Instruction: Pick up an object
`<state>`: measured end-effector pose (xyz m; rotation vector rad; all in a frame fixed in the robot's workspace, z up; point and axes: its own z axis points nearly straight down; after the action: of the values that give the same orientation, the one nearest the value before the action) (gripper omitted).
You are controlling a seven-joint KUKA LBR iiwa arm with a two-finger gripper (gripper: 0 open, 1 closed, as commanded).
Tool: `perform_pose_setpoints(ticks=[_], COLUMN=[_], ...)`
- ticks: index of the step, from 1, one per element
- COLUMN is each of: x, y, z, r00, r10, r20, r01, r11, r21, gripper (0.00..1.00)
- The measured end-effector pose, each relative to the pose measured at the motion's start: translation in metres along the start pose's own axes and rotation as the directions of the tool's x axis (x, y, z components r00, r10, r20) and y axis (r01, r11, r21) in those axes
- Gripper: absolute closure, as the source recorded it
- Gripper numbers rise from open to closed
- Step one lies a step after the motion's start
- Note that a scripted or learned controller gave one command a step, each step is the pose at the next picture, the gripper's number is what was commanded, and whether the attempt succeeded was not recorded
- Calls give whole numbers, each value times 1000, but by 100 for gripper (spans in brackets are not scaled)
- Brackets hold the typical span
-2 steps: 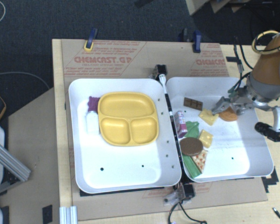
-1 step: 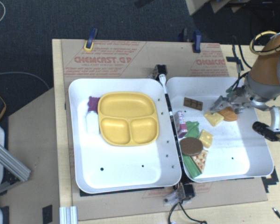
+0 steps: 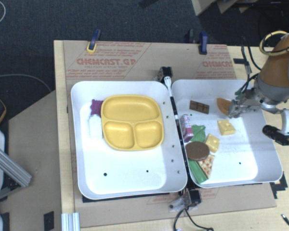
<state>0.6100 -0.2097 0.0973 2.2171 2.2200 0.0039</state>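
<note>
Nearest the front edge of the surface point(image 3: 135, 211), two shallow white bins sit side by side. Toward the front of the right bin point(image 3: 260, 170), close against its left wall, lies a small heap: a waffle-patterned cracker point(image 3: 205, 165) at the front, a green leafy piece point(image 3: 197, 134) running back under the others, a round brown cookie point(image 3: 198, 150) on top of it, and a pale yellow wedge point(image 3: 212, 142) touching the cookie's right side. Just behind the heap, a small pink-labelled packet point(image 3: 187, 127) lies along the left wall. Near the middle of this bin sits a second yellow chunk point(image 3: 226, 127), apart from the heap. Farther back lie a dark brown bar point(image 3: 199, 107) and, to its right, an orange-brown piece point(image 3: 224, 105).

The hand point(image 3: 237, 108) is low over the back half of the right bin, its tips right beside the orange-brown piece and just behind the yellow chunk. I cannot tell how far it is spread, and nothing can be seen held in it. The grey arm point(image 3: 274, 88) reaches in from the surface's right edge.

The left bin point(image 3: 125, 182) holds a yellow divided tray point(image 3: 132, 121) in its back half, with a white bottle point(image 3: 95, 125) and a purple item point(image 3: 96, 106) wedged between the tray and the bin's left wall.

Along the back edge of the surface, a yellow clamp point(image 3: 92, 44) and a blue clamp point(image 3: 203, 41) grip the board.
</note>
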Motion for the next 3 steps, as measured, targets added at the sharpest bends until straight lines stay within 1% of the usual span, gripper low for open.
perform_pose_setpoints(ticks=[3], x=[6], y=[-1], z=[-131], r00=[1000], r10=[0], r20=[2], r01=[0], r11=[1000], r21=[-2], gripper=[100])
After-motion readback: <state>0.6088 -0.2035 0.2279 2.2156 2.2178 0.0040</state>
